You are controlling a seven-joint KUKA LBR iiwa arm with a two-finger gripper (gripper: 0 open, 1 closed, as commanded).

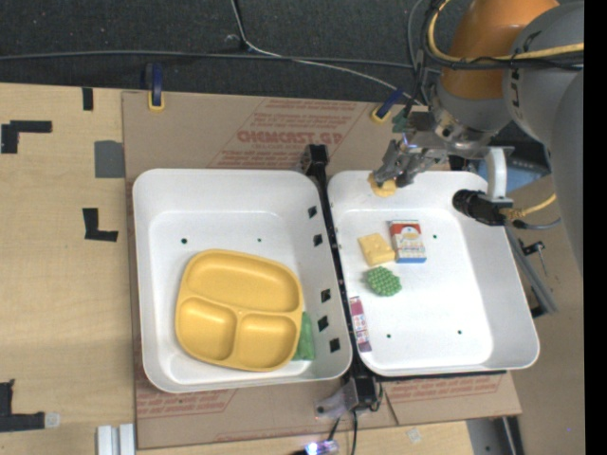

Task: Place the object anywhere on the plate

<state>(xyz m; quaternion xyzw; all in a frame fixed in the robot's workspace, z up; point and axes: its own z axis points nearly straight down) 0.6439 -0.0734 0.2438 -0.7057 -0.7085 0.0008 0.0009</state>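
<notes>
- Hovering over the far-left corner of the right bin (493, 349), the gripper (393, 173) sits directly above a small yellow object (384, 188) lying near that bin's rim.
- Fingers: dark, pointing down at the yellow object; I cannot tell whether they are spread, closed, or gripping it (too small and blurred at the tips).
- Other items in the right bin: a yellow block (376, 248), a red-and-white card box (406, 241) just beside it, a green knitted round (383, 282) below them, and a thin pink-and-white stick (358, 322) along the left wall.
- Target: the yellow plate (242, 308), 3 compartments, lies in the left bin (156, 216) with a green item (304, 339) tucked at its right edge.
- Step in hand, as I judge it: the pick, at or just around contact; nothing is on the plate yet.
- Next move calls for a secure pinch, a clean lift above the 2 adjoining bin walls, then travel leftward and a release over any compartment.
</notes>
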